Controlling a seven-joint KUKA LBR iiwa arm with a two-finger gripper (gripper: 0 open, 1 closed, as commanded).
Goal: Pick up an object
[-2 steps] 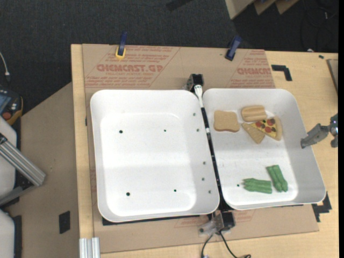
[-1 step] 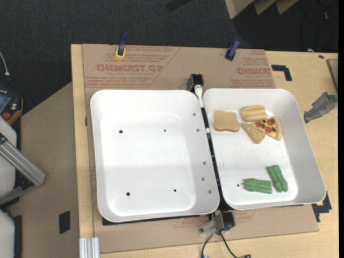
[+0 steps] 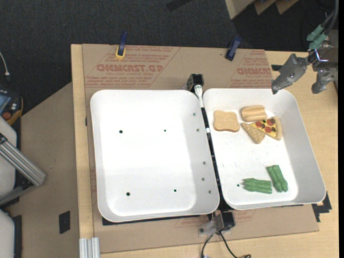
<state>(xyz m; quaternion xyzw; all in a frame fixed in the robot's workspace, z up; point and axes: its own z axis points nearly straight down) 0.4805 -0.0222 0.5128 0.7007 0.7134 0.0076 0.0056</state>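
My gripper point(image 3: 303, 77) hangs off the far right corner of the right bin point(image 3: 306, 144), fingers point(image 3: 284, 78) spread wide w/ nothing between them. The pick hasn't begun; I judge this the approach step.

All the candidates lie in the bin below and to the left of my fingers. Closest is the hot dog bun point(image 3: 253, 113), then the pizza slice point(image 3: 265, 129) touching it, w/ the toast slice point(image 3: 226, 121) further left. Two green bean pods point(image 3: 267, 181) sit near the bin's front edge, well apart from me. The left bin point(image 3: 107, 144) lies well beyond.

Next move, as I read it: swing in over the rim, centre above one item, prob. the bun, line my fingers across its narrow side, then drop and close.
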